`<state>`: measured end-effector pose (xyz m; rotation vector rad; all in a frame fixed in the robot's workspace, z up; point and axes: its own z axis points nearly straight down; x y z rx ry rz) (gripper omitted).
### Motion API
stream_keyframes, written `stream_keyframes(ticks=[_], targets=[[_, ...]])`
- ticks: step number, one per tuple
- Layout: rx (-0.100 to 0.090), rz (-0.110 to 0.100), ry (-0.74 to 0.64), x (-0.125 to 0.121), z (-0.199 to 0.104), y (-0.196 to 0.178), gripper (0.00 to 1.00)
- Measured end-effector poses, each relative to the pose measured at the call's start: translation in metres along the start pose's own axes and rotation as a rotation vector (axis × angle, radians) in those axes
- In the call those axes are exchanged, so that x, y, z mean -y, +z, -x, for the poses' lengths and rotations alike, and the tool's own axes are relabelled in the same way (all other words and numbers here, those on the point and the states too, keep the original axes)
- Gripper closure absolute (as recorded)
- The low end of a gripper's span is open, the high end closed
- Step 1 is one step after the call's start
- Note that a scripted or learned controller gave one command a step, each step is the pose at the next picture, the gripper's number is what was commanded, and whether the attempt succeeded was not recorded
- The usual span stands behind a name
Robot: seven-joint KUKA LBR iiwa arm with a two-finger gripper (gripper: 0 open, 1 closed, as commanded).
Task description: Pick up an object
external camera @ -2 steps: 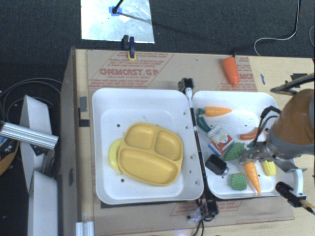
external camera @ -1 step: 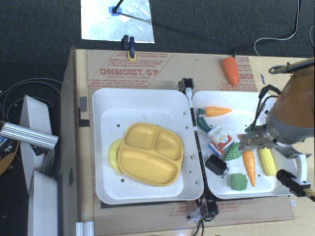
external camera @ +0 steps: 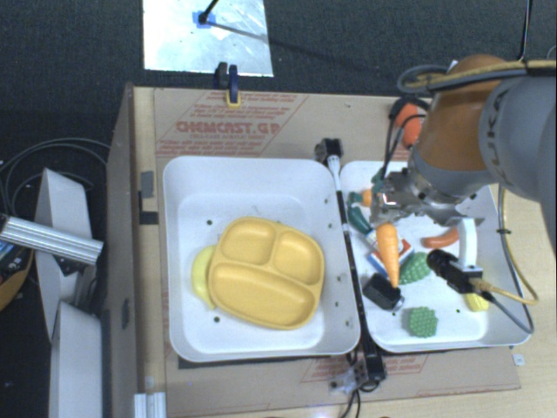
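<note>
A: What does the table (external camera: 261, 124) look like?
B: It is a brown printed board on dark carpet (external camera: 70, 50), with a silvery sheet (external camera: 235, 33) behind it and cables (external camera: 35, 168) at the left.

A: And the bins?
B: The left bin (external camera: 187, 198) holds a yellow divided tray (external camera: 265, 273). The right bin (external camera: 435, 338) holds an orange carrot (external camera: 388, 251), green bumpy pieces (external camera: 421, 321), a red piece (external camera: 442, 237) and black items (external camera: 382, 292).

A: The end effector?
B: The end effector (external camera: 389, 200) hangs over the right bin, just above the carrot's top; whether it grips anything cannot be told.
</note>
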<state>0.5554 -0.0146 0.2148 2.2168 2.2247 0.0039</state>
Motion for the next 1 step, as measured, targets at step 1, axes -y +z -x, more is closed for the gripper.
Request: stream_keyframes(ticks=[1], targets=[[0.001,0.0,-0.001,-0.0134,0.0116,-0.0258,1.0]])
